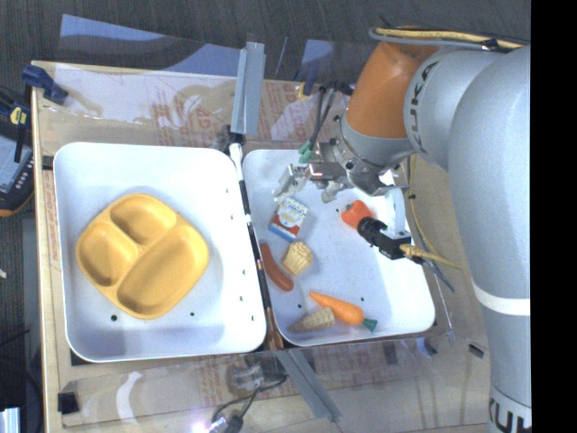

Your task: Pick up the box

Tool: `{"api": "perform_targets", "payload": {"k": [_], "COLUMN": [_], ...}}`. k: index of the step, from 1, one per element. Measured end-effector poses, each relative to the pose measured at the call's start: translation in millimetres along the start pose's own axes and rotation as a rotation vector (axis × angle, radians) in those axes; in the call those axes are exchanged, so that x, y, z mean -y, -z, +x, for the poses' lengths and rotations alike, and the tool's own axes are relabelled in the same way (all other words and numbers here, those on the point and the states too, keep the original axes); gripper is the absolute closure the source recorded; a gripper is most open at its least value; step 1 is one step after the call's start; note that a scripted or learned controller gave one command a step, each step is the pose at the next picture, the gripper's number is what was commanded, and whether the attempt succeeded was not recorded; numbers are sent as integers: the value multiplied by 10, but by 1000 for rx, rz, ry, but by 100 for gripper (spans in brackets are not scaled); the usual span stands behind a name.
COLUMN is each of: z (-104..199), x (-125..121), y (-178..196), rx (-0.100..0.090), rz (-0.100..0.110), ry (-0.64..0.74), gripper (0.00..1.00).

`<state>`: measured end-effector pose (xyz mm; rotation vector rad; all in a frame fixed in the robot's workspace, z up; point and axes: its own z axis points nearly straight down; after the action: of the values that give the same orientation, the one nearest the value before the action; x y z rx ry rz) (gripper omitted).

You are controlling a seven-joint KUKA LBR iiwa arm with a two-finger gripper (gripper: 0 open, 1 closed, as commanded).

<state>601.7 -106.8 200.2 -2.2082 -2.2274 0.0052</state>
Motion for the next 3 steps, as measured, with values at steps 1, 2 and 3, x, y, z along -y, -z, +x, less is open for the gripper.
{"api": "perform_targets", "payload": {"k": [1,2,3], "z": [-218,-231,79], "x": [-256,-264,-149], "y": [-1041,-929,206], "rx": [4,8,3], "rz": [-11,-13,-5], "ry": [65,68,282], "gripper": [0,100,100]}}
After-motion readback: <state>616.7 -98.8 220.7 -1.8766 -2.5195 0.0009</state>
